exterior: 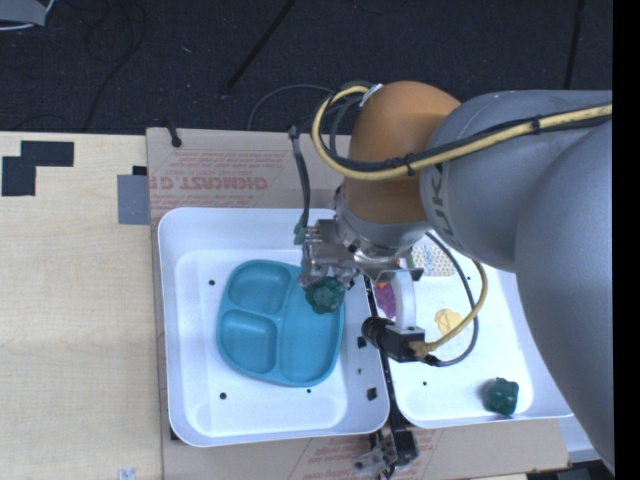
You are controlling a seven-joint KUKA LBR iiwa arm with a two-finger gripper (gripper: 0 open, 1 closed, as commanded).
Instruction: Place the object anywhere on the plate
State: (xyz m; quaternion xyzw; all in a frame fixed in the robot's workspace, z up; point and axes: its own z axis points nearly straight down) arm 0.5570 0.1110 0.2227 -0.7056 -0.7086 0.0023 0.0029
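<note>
A blue divided plate [275, 323] lies in the left white bin [190, 378]. My gripper [325, 280] hangs over the plate's upper right rim, below the orange band of the arm. A small dark green object [324, 296] sits between its fingertips, and the gripper is shut on it. The object is at the plate's right edge, just above or touching the surface; which of the two I cannot tell.
The right bin [450, 408] holds a second dark green lump [501, 396] near its front right, a small yellow piece [448, 320] and a pink item [386, 303] by the dividing wall. The arm covers much of the right bin. Cables trail beside the gripper.
</note>
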